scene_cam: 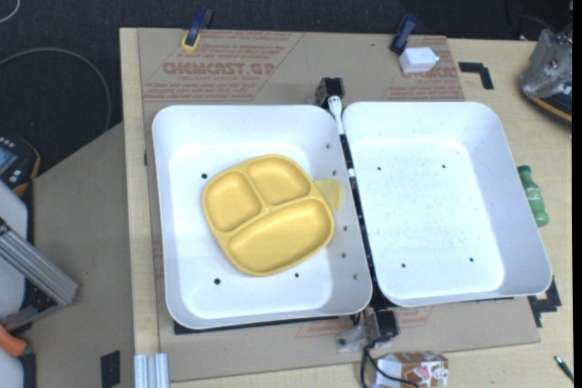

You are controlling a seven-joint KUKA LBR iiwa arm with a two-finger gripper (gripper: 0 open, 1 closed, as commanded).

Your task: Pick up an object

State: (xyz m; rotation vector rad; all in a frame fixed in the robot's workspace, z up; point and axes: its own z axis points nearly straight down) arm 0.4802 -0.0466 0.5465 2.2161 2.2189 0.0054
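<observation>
We see the yellow divided plate (267, 214) flat in the left bin (173, 186) (claw state: cannot tell); we should pinch its raised rim.

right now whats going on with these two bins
Nothing is being handled at this moment. A yellow divided plate with three compartments lies flat in the left bin, untouched. The right bin sits directly beside it on the cardboard-covered bench. The pick has not started.
</observation>
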